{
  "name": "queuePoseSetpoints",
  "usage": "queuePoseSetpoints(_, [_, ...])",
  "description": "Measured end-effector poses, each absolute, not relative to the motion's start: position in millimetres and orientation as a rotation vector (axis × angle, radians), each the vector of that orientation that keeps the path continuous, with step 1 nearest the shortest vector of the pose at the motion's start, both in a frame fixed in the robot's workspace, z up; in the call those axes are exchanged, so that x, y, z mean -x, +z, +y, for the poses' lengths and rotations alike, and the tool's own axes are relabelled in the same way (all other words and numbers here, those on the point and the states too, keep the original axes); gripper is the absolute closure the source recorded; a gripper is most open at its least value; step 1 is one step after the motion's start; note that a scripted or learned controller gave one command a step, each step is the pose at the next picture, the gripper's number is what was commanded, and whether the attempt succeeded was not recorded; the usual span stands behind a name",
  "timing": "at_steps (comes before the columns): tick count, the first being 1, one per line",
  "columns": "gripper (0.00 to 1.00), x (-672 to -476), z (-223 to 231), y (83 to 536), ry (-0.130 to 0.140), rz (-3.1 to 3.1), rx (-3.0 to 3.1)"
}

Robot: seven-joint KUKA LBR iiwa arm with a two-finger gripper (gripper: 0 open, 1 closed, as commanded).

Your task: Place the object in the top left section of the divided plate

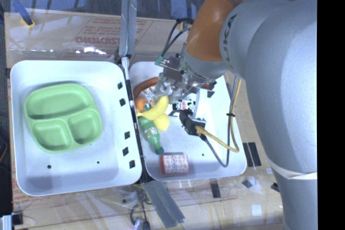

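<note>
The pincer (pixel 171 89) hangs low over the right bin (pixel 226 159), just above the yellow banana (pixel 156 113); its grip cannot be told.

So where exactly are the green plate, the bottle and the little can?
plate (pixel 63 116): camera view, on the ridge between its sections.
bottle (pixel 150 136): camera view, on its green body.
can (pixel 174 163): camera view, on the middle of its label.
</note>
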State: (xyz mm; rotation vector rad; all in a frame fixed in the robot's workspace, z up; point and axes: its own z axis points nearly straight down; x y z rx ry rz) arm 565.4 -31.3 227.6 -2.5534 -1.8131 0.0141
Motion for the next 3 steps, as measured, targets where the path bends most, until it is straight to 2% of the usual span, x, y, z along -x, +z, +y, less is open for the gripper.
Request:
queuePoseSetpoints(1, [1.0, -511.1, 56.1, 225.7, 0.008, -1.873, 2.518])
queuePoseSetpoints(2, [1.0, -495.8, 173.4, 198.9, 0.009, -1.412, 2.804])
queuePoseSetpoints(3, [1.0, -509.5, 146.2, 276.0, 0.005, -1.159, 2.918])
